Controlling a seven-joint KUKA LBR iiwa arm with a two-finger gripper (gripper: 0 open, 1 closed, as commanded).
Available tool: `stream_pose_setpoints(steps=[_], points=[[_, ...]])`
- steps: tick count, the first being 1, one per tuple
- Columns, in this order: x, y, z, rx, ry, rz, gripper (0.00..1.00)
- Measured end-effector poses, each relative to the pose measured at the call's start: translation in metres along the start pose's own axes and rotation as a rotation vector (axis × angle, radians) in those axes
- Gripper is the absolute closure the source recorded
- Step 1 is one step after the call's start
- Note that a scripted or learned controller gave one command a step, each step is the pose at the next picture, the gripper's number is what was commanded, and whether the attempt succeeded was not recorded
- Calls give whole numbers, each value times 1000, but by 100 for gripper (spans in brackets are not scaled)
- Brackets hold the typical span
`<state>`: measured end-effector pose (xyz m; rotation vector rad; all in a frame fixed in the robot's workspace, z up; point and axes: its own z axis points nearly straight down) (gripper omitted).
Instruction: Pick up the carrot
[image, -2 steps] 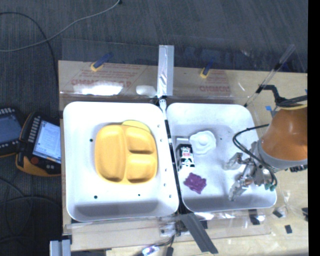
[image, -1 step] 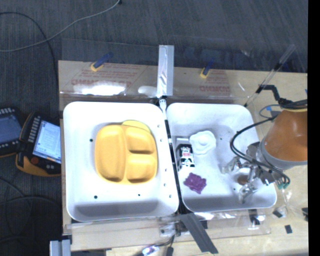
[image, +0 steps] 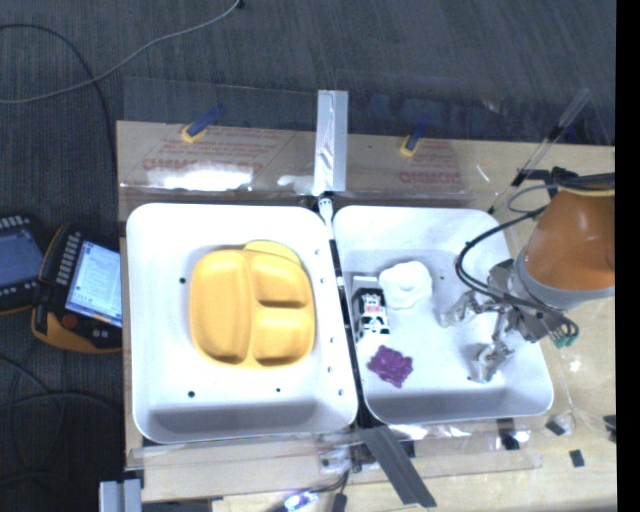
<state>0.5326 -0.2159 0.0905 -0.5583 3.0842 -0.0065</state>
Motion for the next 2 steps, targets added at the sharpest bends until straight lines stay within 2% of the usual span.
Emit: stream_pose_setpoints(steps=[1,2], points=[[35,5,-2,7,-10,-111,0],[34,5,-12,6,-10,-109,100]])
